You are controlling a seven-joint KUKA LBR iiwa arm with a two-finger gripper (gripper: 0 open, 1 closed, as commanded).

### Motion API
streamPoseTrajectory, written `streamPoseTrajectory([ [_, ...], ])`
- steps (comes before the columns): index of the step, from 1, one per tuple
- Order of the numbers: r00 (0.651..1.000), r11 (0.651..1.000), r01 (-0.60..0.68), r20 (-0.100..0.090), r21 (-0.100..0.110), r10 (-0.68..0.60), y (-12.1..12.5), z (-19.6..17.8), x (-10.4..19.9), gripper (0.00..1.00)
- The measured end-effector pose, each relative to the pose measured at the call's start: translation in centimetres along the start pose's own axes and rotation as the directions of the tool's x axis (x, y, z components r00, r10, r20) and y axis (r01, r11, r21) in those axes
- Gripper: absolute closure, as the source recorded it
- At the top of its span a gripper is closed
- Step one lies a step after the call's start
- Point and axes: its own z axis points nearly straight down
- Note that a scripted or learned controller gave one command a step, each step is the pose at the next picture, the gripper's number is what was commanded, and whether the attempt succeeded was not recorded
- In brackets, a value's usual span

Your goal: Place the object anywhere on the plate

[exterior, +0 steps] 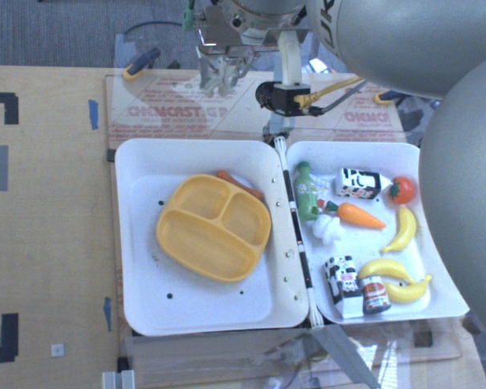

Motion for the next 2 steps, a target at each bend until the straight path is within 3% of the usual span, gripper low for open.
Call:
streamPoseTrajectory([
  [1,0.999,0.999,0.050,0.000,0.005,-0.050,0.1,1.2,0.3,1.00],
  [2,0.999,0.999,-0.053,0.000,0.000,0.053,0.1,-4.3,-1.5,1.00],
])
